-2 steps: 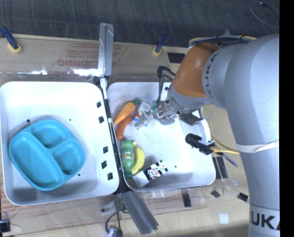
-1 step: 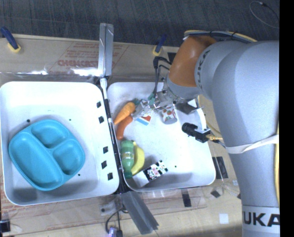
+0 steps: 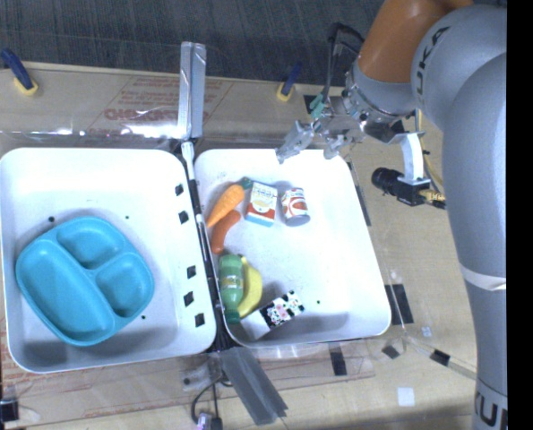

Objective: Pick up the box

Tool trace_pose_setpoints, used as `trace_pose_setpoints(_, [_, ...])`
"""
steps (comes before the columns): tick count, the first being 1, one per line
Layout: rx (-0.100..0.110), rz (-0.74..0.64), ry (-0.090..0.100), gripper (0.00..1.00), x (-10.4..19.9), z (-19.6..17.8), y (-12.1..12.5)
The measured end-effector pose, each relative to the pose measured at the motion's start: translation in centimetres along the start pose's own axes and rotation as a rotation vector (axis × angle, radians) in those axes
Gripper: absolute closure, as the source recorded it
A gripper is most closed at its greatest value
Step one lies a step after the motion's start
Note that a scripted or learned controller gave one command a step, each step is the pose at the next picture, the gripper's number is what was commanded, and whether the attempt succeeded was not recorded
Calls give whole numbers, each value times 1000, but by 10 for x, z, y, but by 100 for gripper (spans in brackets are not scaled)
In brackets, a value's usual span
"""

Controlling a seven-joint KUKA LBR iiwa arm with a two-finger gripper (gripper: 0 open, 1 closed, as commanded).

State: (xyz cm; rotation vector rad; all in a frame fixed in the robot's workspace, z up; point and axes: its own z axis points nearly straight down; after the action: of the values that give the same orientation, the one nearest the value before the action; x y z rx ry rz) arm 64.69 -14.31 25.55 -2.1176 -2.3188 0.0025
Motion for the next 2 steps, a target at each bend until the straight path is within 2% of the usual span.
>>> trace_pose_setpoints(1, [3, -52, 1, 0, 34, 112, 9])
trace_pose_setpoints(2, [-7, -41, -3, 0, 43, 156, -16])
